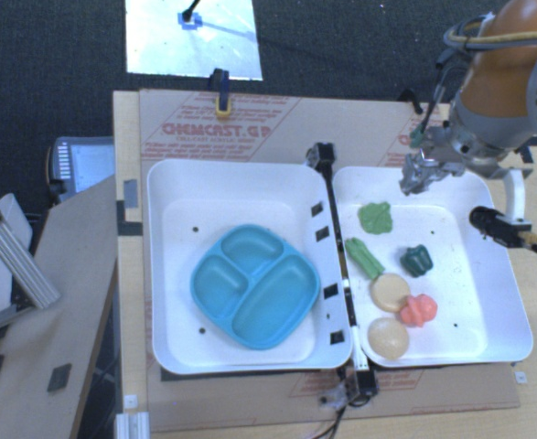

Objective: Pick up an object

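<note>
dark carpet floor (pixel 48 53) surrounds a wooden bench (pixel 126 273) bearing printed cardboard (pixel 250 122).

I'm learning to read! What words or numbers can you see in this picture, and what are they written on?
"CHEMCAST G P": red print on the brown board behind the left bin; the last letters are blurry, so I'm unsure of them.
More red print on the board behind the right bin, near the gripper: too hidden to read.
Faint red print on the board's front edge: too blurred to read.
</note>
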You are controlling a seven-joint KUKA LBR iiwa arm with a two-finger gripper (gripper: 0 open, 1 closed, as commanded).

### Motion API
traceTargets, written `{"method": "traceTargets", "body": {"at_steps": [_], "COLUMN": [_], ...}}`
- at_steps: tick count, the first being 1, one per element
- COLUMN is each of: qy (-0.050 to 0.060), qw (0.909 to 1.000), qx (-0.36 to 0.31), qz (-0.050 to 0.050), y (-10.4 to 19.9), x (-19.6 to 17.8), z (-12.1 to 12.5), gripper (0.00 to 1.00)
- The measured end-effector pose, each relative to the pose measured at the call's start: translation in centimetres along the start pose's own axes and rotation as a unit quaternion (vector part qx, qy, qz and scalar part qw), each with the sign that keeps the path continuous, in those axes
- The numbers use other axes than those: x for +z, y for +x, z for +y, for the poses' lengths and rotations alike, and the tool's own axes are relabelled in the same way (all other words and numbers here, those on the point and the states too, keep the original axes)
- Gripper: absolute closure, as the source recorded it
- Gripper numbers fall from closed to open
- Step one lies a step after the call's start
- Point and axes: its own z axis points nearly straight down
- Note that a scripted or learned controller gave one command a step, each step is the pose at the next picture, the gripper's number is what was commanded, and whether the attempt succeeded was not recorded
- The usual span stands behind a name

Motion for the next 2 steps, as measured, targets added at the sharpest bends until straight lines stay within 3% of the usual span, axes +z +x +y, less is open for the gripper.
{"method": "traceTargets", "body": {"at_steps": [2], "qy": [0.0], "qw": [1.0], "qx": [0.0], "qz": [0.0], "y": [10.7], "x": [-0.4], "z": [0.4], "gripper": [1.0]}}
